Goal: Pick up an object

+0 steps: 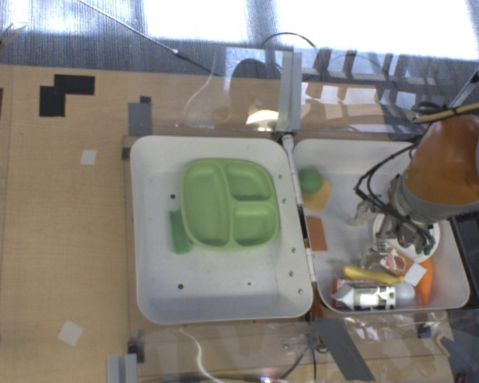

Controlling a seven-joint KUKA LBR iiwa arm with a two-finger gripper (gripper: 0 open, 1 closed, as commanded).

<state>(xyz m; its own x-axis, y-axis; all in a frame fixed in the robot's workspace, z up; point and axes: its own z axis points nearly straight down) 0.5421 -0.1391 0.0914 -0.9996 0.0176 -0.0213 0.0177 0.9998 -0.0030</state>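
Observation:
The right bin (343, 162) holds a green ball (310, 180) resting against a yellow piece (322, 195) at its far left. A brown flat card (316, 234) lies below them. Along the bin's near wall sit a yellow banana-like piece (371, 274), a silver can on its side (367, 298), a white egg shape (405, 294) and an orange carrot-like piece (427, 282). My gripper (389, 250) is lowered into the right bin, just above the banana piece and among small cluttered items. The orange band of the arm (447, 166) covers the bin's right part.
The left bin (144, 238) holds a green divided plate (227, 204) and a small green bar (179, 232) beside its left edge. A metal post (287, 94) rises behind the wall between the bins. Black cables (371, 178) loop off the wrist.

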